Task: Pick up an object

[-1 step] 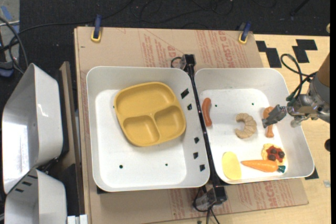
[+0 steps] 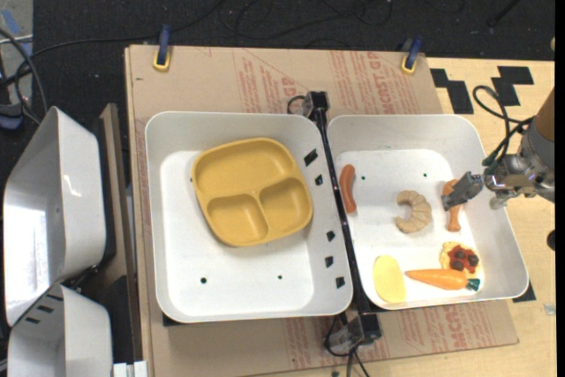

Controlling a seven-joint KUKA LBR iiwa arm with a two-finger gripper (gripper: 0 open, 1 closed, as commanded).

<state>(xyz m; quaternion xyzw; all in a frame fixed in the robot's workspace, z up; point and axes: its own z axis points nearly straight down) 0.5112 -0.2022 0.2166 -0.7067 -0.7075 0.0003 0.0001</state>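
Desk (image 2: 265,75): brown board surface clamped at its far edge by two blue-and-yellow clamps, carrying two shallow white bins side by side. Left bin (image 2: 177,278): holds one yellow divided plate (image 2: 252,190) with three compartments, lying flat and slightly turned, nearer the far half of the bin. Right bin (image 2: 388,132): holds six toy food items. Sausage (image 2: 348,188): red-orange, lying lengthwise close to the wall shared with the left bin. Croissant (image 2: 413,211): tan, curved, about mid-bin. Lemon-yellow oval piece (image 2: 389,278): at the near edge, just left of the carrot. Carrot (image 2: 439,279): orange with a green tip, lying crosswise along the near edge, just below the tart. Tart (image 2: 460,257): small yellow round with dark red berries on top, near the right wall. Small orange item (image 2: 454,213): elongated, lying right of the croissant, directly under the tool. Tool (image 2: 466,188): metal-grey, reaching in over the right wall of the right bin, positioned at the upper end of the small orange item; whether its fingers are apart or together cannot be told from this view, nor whether they touch the item. Arm (image 2: 530,159): enters from the right edge, cables trailing beside it.
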